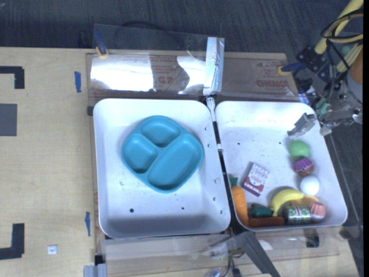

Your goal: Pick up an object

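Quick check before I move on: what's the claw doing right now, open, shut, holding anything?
Claw: cannot be told; it sits over the right bin's upper right corner, above the green ball.

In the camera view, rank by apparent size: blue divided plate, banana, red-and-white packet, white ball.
1. blue divided plate
2. banana, partly hidden by neighbours
3. red-and-white packet, close to the banana, so unsure
4. white ball

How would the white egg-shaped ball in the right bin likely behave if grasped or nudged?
The white ball looks smooth and rounded, so it would probably roll when nudged and might slip from a pinch. It lies close to the banana and the purple toy, which would likely stop it quickly.
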Motion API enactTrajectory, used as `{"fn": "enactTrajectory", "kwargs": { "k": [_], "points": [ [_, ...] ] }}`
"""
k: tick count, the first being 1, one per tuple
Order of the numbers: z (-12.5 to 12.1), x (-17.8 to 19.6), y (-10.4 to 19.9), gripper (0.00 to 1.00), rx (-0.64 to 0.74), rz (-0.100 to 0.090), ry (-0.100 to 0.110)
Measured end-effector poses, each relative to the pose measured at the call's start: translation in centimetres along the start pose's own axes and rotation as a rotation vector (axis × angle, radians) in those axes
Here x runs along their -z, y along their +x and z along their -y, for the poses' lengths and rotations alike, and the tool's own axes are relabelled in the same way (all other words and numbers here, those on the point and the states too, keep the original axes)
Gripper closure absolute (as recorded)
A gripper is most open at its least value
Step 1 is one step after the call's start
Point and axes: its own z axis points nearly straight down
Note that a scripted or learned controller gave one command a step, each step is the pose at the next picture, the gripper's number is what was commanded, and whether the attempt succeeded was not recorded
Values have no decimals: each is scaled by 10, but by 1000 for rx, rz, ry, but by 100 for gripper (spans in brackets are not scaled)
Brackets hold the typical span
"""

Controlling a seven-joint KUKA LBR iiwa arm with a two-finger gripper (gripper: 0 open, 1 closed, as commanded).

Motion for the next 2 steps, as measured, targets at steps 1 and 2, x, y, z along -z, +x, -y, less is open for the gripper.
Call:
{"fn": "enactTrajectory", "kwargs": {
  "k": [1, 2],
  "points": [
    [-13, -102, -55, 0, -97, -2, 6],
    [-7, -163, -48, 0, -87, -9, -10]
  ]
}}
